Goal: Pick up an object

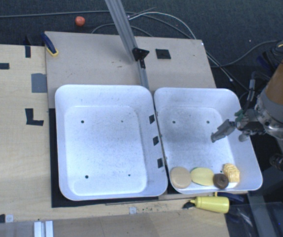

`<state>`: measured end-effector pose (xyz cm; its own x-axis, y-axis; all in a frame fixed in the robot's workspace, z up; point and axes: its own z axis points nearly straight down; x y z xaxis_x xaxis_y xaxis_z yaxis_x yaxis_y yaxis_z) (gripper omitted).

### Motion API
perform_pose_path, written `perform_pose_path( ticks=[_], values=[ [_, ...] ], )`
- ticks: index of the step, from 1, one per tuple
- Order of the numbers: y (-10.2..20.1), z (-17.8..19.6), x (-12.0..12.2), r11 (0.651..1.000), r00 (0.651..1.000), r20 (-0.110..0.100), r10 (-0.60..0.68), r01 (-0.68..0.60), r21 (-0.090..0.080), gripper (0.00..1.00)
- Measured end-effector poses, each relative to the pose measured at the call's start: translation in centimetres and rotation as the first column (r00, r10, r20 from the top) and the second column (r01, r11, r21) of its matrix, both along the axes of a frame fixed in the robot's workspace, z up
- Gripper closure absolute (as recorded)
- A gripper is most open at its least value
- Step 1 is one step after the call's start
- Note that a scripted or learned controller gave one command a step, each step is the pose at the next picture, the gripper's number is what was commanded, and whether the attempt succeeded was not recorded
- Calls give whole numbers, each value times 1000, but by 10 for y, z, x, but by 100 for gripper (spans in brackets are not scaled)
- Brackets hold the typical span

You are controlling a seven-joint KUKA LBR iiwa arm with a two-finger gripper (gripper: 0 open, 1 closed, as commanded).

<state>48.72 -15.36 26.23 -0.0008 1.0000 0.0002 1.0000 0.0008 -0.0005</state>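
Observation:
Several small objects lie along the near edge of the right bin [230, 98]: a tan round disc [180, 177], a pale yellow oval piece [202, 176], a dark brown round piece [221, 181] and a yellow corn-like piece [231, 172]. My gripper [232, 134] hangs over the right side of this bin, above and behind those objects. Its fingers [222, 131] are spread open with nothing between them. The arm's orange band shows at the right edge.
The left bin [62, 132] stands beside the right one. A yellow-handled tool [211, 204] lies on the bench just in front of the right bin. A slanted metal pole [124, 23] rises behind the bins. A red ball [80, 20] sits far back.

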Motion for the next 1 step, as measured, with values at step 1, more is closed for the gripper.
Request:
perform_pose_path(
  ticks=[1],
  values=[
    [27,68,1,1000,1000,6,2,-2,-1,0]
  ],
)
